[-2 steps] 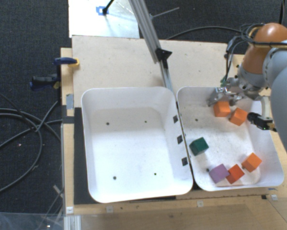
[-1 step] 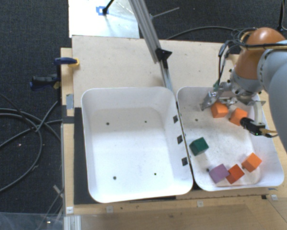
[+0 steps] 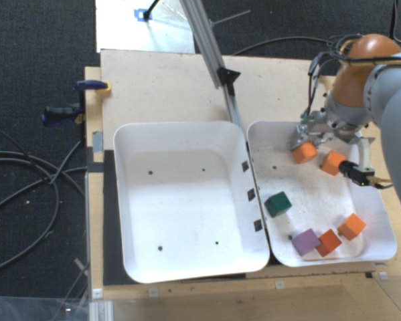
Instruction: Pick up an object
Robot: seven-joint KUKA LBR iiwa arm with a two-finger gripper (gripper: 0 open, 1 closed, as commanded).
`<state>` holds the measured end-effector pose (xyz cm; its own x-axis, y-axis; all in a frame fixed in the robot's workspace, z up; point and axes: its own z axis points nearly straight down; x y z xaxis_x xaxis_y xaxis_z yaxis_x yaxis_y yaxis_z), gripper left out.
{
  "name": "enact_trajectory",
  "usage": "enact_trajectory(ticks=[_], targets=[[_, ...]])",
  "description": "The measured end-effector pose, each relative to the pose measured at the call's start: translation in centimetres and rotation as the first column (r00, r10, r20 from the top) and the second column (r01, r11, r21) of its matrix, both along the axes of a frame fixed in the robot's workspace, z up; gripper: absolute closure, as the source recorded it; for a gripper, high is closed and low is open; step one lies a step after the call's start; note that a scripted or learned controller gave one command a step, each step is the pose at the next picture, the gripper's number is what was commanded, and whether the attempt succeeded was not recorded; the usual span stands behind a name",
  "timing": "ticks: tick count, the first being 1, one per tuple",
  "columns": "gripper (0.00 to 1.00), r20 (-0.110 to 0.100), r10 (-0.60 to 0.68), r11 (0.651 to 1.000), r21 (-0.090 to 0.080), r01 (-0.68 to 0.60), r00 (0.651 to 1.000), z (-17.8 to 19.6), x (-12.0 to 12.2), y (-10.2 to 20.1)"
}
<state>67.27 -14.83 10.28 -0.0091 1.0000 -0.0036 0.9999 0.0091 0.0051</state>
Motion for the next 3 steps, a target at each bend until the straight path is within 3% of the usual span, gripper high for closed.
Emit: enact_trajectory(ticks=[1, 2, 3], targets=[[1.0, 0.004, 0.003, 1.0, 0.005, -0.003, 1.0, 9.3, 0.0, 7.6], [0.0, -0.002, -0.003, 1.0, 0.003, 0.003, 1.0, 8.8, -0.2, 7.1], [0.0, -0.022, -0.004, 1.0, -0.001, 0.004, 1.0, -1.1, 1.5, 6.3]])
